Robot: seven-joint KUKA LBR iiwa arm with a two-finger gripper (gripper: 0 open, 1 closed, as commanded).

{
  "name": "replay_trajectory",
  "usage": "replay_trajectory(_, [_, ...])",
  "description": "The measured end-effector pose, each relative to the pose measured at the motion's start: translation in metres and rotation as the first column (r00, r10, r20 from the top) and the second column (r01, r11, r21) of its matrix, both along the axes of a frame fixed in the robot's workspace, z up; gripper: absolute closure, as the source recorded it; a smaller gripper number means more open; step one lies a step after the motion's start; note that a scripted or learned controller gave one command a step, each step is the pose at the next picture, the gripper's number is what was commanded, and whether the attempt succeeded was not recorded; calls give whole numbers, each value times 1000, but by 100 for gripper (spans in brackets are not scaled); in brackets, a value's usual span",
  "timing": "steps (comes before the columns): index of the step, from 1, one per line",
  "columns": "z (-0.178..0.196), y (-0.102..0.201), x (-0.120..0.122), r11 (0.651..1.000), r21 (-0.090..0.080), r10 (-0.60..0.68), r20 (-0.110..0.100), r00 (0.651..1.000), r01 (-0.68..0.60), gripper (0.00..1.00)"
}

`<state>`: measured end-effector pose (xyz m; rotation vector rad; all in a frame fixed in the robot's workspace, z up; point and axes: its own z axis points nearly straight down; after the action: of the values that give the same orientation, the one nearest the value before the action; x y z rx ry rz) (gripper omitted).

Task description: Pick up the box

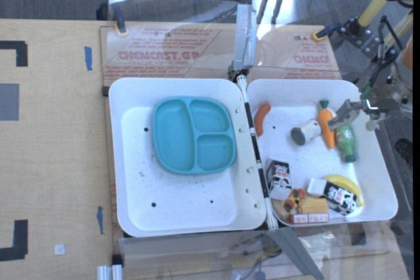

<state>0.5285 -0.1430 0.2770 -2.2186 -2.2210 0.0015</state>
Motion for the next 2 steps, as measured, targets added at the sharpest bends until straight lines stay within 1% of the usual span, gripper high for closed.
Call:
replay_trajectory(1, [125, -82, -47, 1000, -4, -30, 5, 1000, 30, 0])
replay_trajectory(2, [136, -82, -46, 1000, -7, -29, 11, 1000, 30, 100])
